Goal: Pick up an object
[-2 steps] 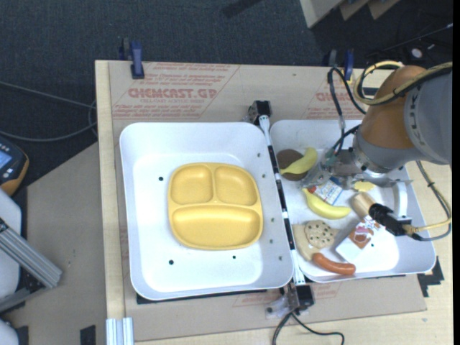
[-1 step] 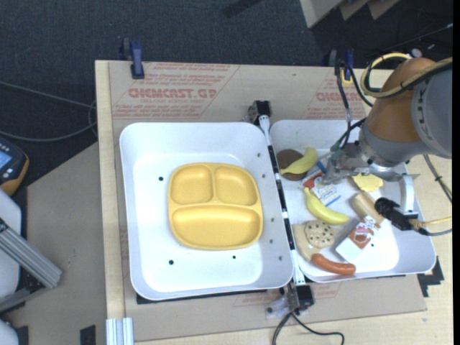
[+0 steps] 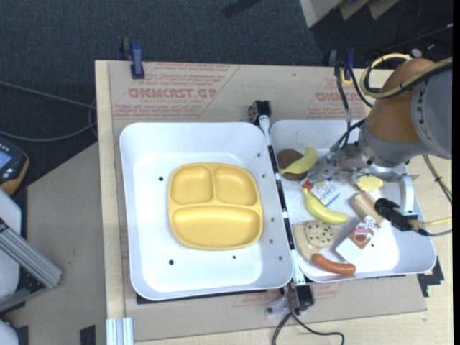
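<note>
Claw (image 3: 338, 162) is hanging low in the right bin (image 3: 413, 254), and I am not able to tell if it is gripping anything. I am aiming at the banana (image 3: 325, 209) just near of it. Toys are crowding there, so it could bump the cookie (image 3: 317, 233) or slip off.

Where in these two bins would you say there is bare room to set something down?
The left bin has bare white floor all round the yellow divided plate, widest along its near edge and left wall. The right bin is crowded: bananas, a cookie, a sausage and the arm above them. Only its near right corner looks bare.
</note>
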Available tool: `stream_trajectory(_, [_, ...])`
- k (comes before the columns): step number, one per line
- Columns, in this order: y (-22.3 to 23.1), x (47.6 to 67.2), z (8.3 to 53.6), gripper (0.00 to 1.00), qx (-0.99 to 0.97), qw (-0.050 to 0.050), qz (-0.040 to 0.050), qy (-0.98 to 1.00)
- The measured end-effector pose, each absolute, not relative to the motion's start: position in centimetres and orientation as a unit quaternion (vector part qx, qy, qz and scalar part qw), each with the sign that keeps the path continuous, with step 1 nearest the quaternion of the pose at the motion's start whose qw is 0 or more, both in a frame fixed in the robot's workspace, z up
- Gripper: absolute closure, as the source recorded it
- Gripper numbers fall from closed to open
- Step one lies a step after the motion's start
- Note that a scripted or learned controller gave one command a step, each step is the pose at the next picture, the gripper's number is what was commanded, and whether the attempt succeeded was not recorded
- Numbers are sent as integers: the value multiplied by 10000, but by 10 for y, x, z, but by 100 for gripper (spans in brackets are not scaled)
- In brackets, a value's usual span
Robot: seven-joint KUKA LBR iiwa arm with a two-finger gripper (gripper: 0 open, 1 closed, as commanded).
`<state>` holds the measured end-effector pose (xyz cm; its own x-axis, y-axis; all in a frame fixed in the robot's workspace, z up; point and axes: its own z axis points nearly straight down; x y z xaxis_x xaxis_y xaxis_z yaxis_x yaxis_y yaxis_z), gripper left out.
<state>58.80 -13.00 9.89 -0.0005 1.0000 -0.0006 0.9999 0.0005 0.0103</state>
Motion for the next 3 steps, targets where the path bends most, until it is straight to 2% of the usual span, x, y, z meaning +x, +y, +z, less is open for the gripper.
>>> stream_trajectory(1, [-212,658,106,0,7074,56,12,7068])
stream_trajectory(2, [-167,667,85,0,7057,0,-1,7085])
stream_trajectory(3, [-209,667,86,0,7073,-42,27,7069])
